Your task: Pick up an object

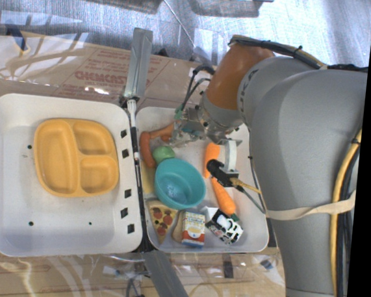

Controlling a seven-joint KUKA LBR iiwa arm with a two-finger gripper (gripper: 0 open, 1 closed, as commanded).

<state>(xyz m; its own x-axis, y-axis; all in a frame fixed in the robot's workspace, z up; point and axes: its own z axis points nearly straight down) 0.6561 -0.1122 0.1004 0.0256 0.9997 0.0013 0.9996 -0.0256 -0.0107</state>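
Note:
My gripper [186, 130] hangs over the far part of the right bin [255, 233], under the orange band of the wrist. Just to its left lies a red-orange sausage [148, 146], with a small green fruit [163, 153] beside it. A teal bowl [179, 183] sits in the middle of the bin. An orange carrot [222, 192] lies along the right side, partly crossed by a black part of the arm. At the near edge are a pizza slice [161, 217], a small juice carton [193, 229] and a black-and-white cow toy [225, 228].
The left bin [9, 219] holds a yellow divided plate [75, 156]. A grey divider [133, 172] runs between the bins. The large grey arm covers the right side of the view and overhangs the right bin's far corner.

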